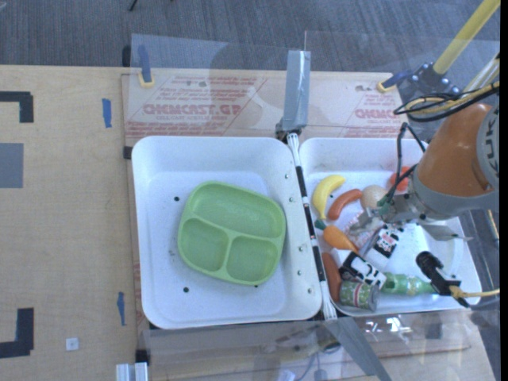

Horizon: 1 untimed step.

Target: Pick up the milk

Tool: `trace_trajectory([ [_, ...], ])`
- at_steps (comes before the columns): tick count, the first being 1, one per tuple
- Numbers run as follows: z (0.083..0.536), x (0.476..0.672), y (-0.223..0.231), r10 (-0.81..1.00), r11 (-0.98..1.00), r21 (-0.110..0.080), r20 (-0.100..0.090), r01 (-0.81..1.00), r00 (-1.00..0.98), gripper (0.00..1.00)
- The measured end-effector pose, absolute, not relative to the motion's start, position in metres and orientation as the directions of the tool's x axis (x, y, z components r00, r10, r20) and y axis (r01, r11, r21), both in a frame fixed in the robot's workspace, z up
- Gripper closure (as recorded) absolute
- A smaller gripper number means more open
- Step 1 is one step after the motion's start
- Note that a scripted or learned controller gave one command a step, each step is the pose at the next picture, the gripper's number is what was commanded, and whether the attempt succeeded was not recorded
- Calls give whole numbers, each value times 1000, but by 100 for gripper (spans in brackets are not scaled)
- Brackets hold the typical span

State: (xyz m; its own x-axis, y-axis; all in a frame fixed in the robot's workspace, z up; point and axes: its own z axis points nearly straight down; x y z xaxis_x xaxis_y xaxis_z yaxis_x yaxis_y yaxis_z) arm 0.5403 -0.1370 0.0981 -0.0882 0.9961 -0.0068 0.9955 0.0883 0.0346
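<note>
Left bin (159, 236), green tray (230, 232), right bin (468, 272), food

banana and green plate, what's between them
In the camera view, between the banana and the green plate lie bare white floor and the two bins' adjoining rims.

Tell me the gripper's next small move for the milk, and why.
Probably a short shift toward the near edge of the right bin, then down. The gripper hangs over the toy food beside the banana, while the cow-patterned milk lies just nearer the camera, against the can.
</note>
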Motion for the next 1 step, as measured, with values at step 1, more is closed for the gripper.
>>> trace_trajectory([
  [1,108,541,-138,996,87,37,-10,996,-87,100],
])
